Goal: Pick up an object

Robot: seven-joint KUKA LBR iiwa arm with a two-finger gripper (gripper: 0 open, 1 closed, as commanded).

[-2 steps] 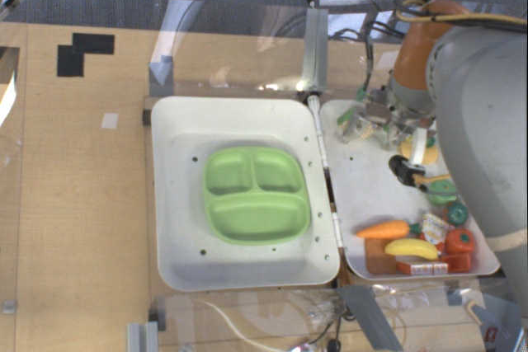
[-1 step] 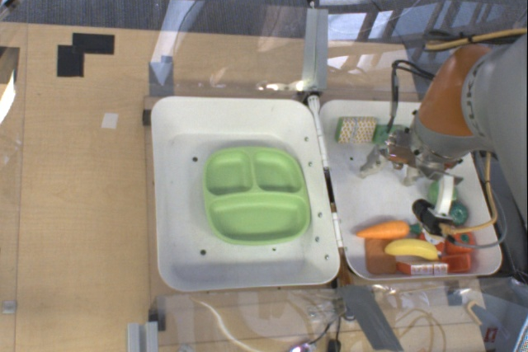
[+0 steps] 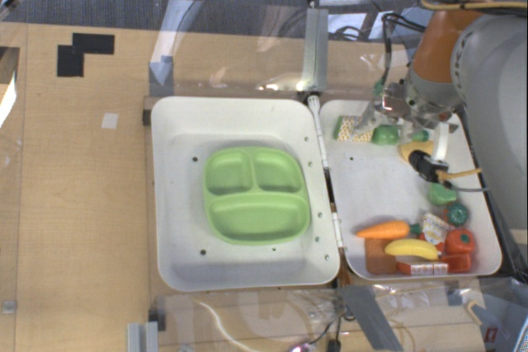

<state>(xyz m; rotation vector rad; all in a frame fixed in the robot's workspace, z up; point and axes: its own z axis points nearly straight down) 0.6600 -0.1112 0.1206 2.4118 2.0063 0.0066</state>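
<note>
The gripper point(image 3: 394, 115) hangs low at the far end of the right bin point(image 3: 375, 185), just over a small green toy point(image 3: 384, 134), and I cannot tell if it has hold of anything because the arm point(image 3: 487, 78) covers it. That green toy sits near the bin's back wall beside a spotted little packet point(image 3: 353, 129); it looks light, hard and smooth, so it may slip, and squeezing it across its middle seems best. The pile of toy food at the near end, with a carrot point(image 3: 384, 230) and a banana point(image 3: 411, 248), is crowded and hard to tell apart.
</note>
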